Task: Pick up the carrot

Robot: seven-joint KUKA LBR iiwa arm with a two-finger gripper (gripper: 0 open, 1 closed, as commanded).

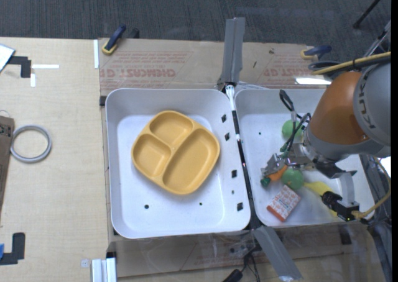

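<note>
The carrot [272,176] is a small orange piece with a green end. It lies in the right bin [255,127], left of centre. My gripper [274,165] is low in that bin, right on top of the carrot, whose green tip pokes out at the gripper's lower left. The rest of the carrot is partly hidden by the gripper's metal parts. The grey arm with its orange band [336,116] reaches in from the right above it.
Crowded round the carrot are a green ball [294,178], a second green item [289,128], a yellow banana [318,187] and a red-and-white packet [284,203]. The left bin [124,200] holds a yellow divided plate [176,151]. A tape ring [28,143] lies on the bench.
</note>
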